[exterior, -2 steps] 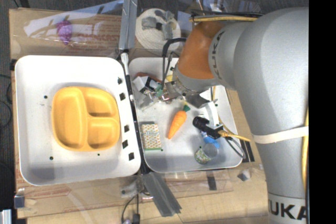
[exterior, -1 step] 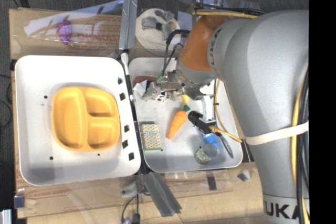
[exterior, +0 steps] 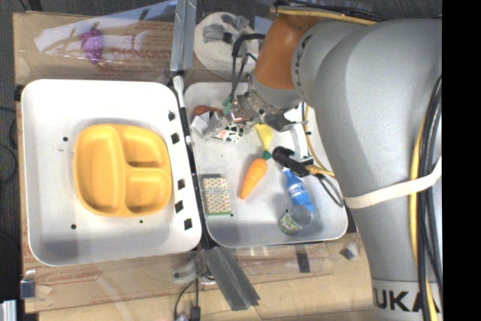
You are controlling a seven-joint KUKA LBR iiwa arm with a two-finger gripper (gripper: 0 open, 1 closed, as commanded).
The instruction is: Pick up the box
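The arm (exterior: pixel 376 109) reaches in from the right over the right bin (exterior: pixel 331 231); its pincer (exterior: pixel 239 110) hangs low over the far left part of that bin, well apart from the box; whether the pincer is released or clenched, I cannot tell, and nothing can be made out in its grasp.

The box (exterior: pixel 216 195), small with a green patterned top, lies flat in the near left part of the right bin, just beside the bin's left wall; a toy carrot (exterior: pixel 254 177) lies just right of it, tilted, green end towards the far side; further right lies a blue bottle (exterior: pixel 299 193), near the bin's near right corner.

Just beside the pincer on its near side sits a small crumpled packet (exterior: pixel 225 133) printed in white, black and red; a yellow item (exterior: pixel 264 136), whose kind I cannot tell, lies to the right of the packet and just beyond the carrot's green end.

The left bin (exterior: pixel 45 237) holds a yellow divided plate (exterior: pixel 124 169) at about its middle; both bins rest side by side on the counter (exterior: pixel 113 289).
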